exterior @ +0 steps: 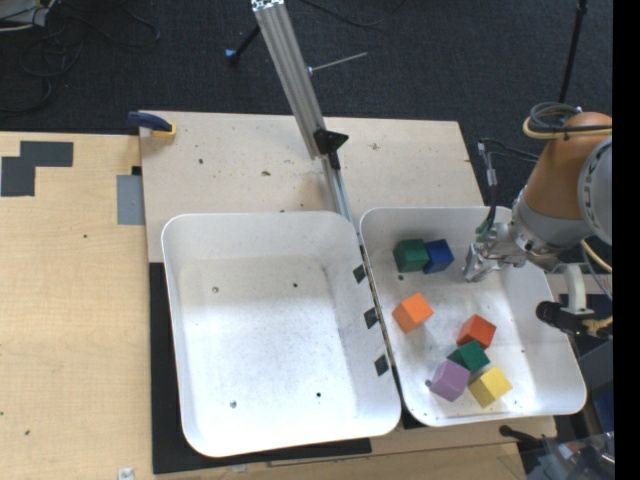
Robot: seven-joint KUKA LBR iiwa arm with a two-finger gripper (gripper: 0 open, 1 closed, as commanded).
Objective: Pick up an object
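While the grey arm (570, 183) with its orange band reaches in from the right, its gripper (483, 264) hangs low over the upper part of the right bin (560, 388), just beside a blue cube (438, 256). Whether the fingers stand apart or together cannot be told from this angle, as they appear only as a small pale shape; no block is seen between them. That blue cube touches a green cube (410, 255) on its left, the pair lying near the bin's far wall. Below them an orange cube (412, 312) sits alone toward the bin's left side. Farther down, four blocks crowd together: a red cube (477, 330), a dark green cube (468, 356), a purple cube (449, 380) and a yellow cube (489, 386), each touching or nearly touching its neighbour. To the left lies the left bin (180, 298), its floor speckled with dark flecks. Between the two bins a slanted metal rail (295, 78) rises toward the top of the frame, held by a black bracket (329, 142). A blue-and-yellow clamp (152, 124) rests at the bench's far left corner
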